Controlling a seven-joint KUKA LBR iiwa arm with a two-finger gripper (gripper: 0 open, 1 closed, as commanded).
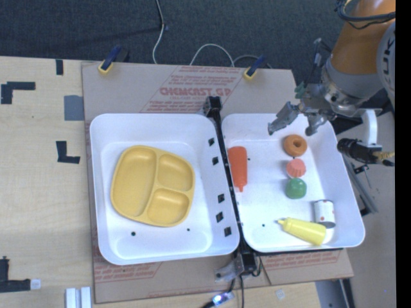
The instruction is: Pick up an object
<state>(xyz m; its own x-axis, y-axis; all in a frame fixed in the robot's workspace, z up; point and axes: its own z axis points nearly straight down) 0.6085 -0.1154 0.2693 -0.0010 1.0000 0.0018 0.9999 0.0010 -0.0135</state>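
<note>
The gripper (297, 122) hangs over the upper edge of the right bin (257, 233), its two fingers spread apart with nothing between them. One finger points toward 8 o'clock, the other toward 5 o'clock.

Nearest object: one brown ring-shaped doughnut (295, 145), lying just beside the fingertips at 6 o'clock from the gripper. It rests on the bin floor, apart from both fingers.

Contents of the right bin, counted:
- One doughnut, as above.
- One pink round item (295, 168), at 6 o'clock from the doughnut and close to it.
- One green round item (295, 188), at 6 o'clock from the pink one, nearly touching it.
- One orange carrot-shaped item (238, 167), lying lengthwise near the left wall of the bin, at 8 o'clock from the gripper.
- One small white cylinder (323, 211) with a dark end, near the right wall.
- One yellow squeeze bottle (303, 230), lying on its side at the lower right corner, just below the cylinder.

Contents of the left bin (103, 130), counted:
- One yellow divided plate (153, 185) with three compartments, lying flat near the bin centre, well apart from the gripper at 8 o'clock.
</note>
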